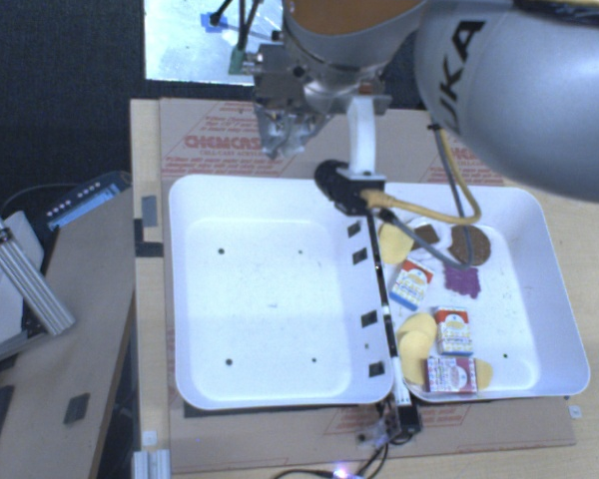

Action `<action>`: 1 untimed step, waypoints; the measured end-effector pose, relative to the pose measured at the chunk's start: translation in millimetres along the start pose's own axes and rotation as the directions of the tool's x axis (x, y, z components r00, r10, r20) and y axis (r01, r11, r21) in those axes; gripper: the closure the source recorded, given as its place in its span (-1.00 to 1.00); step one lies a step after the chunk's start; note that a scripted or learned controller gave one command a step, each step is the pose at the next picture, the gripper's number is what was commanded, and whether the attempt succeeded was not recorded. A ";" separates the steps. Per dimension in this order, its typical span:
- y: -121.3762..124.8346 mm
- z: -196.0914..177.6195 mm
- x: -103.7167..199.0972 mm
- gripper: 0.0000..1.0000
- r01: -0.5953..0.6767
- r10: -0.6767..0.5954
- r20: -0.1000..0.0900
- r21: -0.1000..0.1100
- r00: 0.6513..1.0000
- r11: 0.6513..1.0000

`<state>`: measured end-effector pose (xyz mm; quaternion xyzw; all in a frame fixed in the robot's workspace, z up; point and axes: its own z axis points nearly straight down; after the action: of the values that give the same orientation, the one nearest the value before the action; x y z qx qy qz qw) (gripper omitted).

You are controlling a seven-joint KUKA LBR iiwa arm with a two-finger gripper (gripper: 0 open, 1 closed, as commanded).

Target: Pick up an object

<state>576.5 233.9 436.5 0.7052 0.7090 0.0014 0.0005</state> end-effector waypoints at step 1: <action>-35.1 -9.8 0.8 1.00 0.001 -0.001 0.000 0.002 1.000 1.000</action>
<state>541.4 234.4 446.2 0.7047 0.7095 0.0006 -0.0004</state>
